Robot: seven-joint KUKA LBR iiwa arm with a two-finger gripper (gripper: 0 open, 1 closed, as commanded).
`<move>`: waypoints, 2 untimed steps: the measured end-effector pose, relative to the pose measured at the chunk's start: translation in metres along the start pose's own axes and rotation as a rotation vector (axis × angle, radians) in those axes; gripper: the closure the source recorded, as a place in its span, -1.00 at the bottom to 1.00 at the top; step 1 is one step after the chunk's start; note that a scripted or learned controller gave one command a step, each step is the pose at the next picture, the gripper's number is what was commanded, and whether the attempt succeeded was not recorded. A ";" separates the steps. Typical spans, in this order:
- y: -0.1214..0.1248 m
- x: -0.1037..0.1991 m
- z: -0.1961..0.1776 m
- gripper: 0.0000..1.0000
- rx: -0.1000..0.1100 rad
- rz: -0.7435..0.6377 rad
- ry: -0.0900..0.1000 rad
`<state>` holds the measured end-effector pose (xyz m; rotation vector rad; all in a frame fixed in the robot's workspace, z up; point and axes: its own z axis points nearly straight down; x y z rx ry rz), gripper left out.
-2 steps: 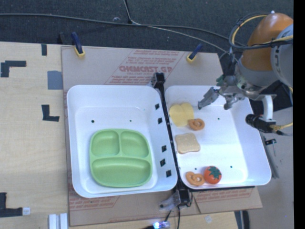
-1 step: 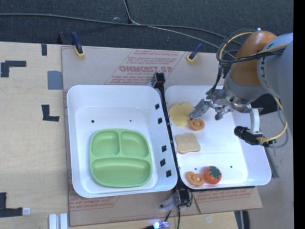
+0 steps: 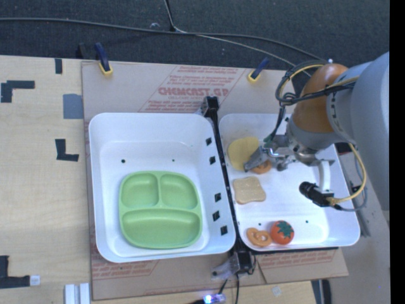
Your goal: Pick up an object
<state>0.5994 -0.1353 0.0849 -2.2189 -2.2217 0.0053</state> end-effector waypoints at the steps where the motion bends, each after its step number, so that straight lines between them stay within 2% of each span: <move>1: 0.001 0.000 -0.001 -1.00 -0.005 0.000 0.000; 2: 0.001 0.000 -0.011 1.00 -0.006 -0.001 -0.001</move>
